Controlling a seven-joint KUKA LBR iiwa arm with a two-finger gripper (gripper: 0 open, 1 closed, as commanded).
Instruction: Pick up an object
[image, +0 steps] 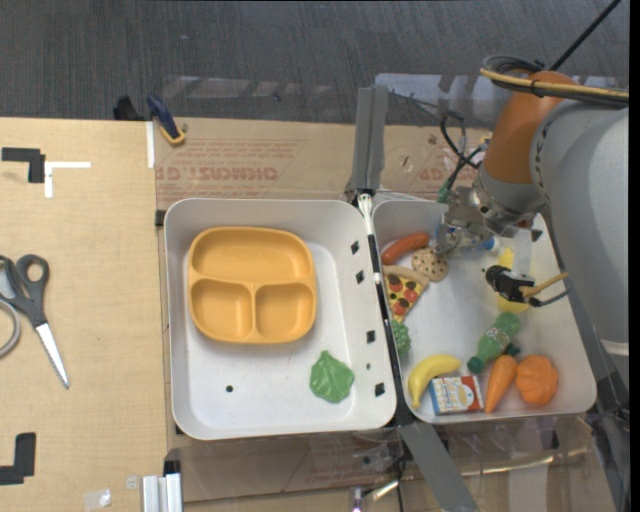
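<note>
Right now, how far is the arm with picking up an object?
Done: the arm has reached into the right bin, and the tool sits low at the far end, beside the cookie and sausage. In hand: nothing visibly held. Left: grip one toy and lift it; the banana, carrot and others lie untouched.

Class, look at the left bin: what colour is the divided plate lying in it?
Yellow-orange. The divided plate shows best in the camera view from above.

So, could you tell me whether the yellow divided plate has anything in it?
Empty: all three compartments of the yellow divided plate show bare bottoms. The green leaf lies beside it on the left bin's floor.
</note>
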